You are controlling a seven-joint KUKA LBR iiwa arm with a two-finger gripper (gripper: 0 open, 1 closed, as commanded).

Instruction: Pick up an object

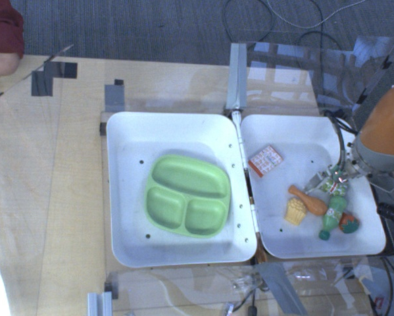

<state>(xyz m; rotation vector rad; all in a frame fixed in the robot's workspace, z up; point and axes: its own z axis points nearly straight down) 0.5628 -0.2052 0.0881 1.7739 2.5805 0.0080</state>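
Right bin [295,133] holds the candidates: green bottle [333,216], orange toy carrot [308,200], yellow corn piece [295,210], red-patterned card box [266,160], small orange-red item [348,224] by the bottle. Gripper [333,180] low over the cluster, just above the bottle; finger state: can't tell. Nothing visibly held, so pick not done; grasp and lift remain. Left bin [127,137] has green divided plate [187,195].

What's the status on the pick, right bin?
Gripper low in right bin, finger state unclear. No object seen held. Green bottle, orange drumstick, corn piece crowded just below it; card box sits apart.
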